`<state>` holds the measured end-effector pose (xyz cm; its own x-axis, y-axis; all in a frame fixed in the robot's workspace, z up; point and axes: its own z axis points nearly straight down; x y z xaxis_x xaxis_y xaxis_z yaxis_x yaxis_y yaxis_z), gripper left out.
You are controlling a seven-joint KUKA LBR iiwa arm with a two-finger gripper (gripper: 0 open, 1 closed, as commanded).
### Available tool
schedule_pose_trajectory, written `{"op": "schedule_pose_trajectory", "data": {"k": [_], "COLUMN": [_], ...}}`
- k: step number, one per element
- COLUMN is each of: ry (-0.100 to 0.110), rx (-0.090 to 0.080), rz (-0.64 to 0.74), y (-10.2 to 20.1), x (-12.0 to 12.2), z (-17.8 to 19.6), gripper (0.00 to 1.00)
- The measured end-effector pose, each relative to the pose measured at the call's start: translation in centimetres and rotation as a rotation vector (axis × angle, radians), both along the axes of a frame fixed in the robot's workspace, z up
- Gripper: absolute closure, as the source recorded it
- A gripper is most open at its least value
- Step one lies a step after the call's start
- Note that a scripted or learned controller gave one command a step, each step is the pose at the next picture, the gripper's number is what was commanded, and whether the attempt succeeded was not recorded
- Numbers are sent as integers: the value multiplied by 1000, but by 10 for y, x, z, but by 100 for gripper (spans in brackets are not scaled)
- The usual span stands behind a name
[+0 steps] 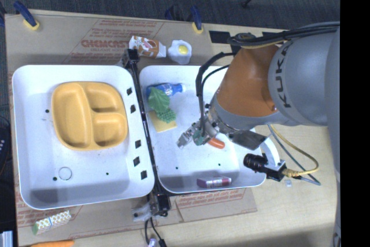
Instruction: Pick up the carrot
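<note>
The carrot (217,144) shows as a short orange stub — the remainder is covered by the gripper (196,137). The arm (272,87) hides the right bin's (173,182) far right corner and much of its right wall. Finger state is not resolvable — the parts are blurred and small. At the desk's (87,37) near left corner, an orange object (55,243) is cut by the picture's edge.

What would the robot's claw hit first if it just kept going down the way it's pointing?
Probably the carrot, lying right at the gripper on the right bin's floor. Depth is hard to judge from above; it could meet bare floor beside the carrot instead.
</note>
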<state>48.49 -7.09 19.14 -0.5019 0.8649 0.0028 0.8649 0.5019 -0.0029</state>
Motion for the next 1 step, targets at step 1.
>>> {"op": "schedule_pose_trajectory", "data": {"k": [1], "ry": [-4], "rx": [-2], "rz": [262], "y": [-37], "x": [3], "z": [67], "gripper": [100]}}
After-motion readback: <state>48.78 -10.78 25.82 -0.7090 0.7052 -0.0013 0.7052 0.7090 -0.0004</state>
